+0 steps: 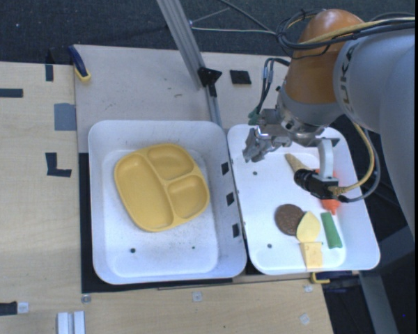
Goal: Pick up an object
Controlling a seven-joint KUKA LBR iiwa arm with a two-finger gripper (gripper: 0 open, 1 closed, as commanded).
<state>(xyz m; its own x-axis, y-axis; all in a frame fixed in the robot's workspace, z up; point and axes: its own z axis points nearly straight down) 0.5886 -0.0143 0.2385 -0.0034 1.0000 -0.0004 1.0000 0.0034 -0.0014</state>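
A shallow white plastic bin (101, 207) on the left holds a yellow plastic plate with three compartments (161, 185), lying flat near its middle. A slanted grey metal pole (184, 37) rises from the bench behind the bins. Pieces of dark tape (56, 164) mark the pale wooden benchtop (28, 228) at left, and a blue-and-yellow clamp (79, 62) sits at its far edge.
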